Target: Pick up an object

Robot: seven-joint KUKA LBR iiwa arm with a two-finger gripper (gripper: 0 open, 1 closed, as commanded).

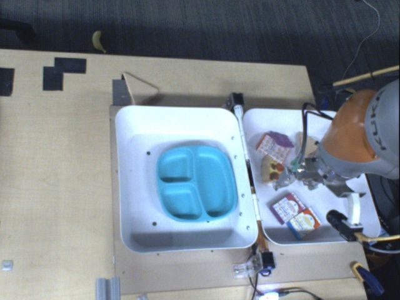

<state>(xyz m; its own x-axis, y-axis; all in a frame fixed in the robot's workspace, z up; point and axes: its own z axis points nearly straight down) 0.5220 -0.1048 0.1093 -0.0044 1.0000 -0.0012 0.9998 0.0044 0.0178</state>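
My gripper (291,170) is low inside the right white bin (312,125), reaching in from the right under the arm's orange band. Its tip sits right beside a small yellow and brown item (272,166), on that item's right side. A pink and purple packet (274,144) lies just behind them. Toward the front of the bin lie a red and white carton (286,207) and an orange and blue box (305,221), side by side. I see nothing lifted off the bin floor.
The left white bin (134,142) holds a blue divided tray (196,181). A ridge (247,167) separates the two bins. The wooden bench (56,180) stretches away to the left.
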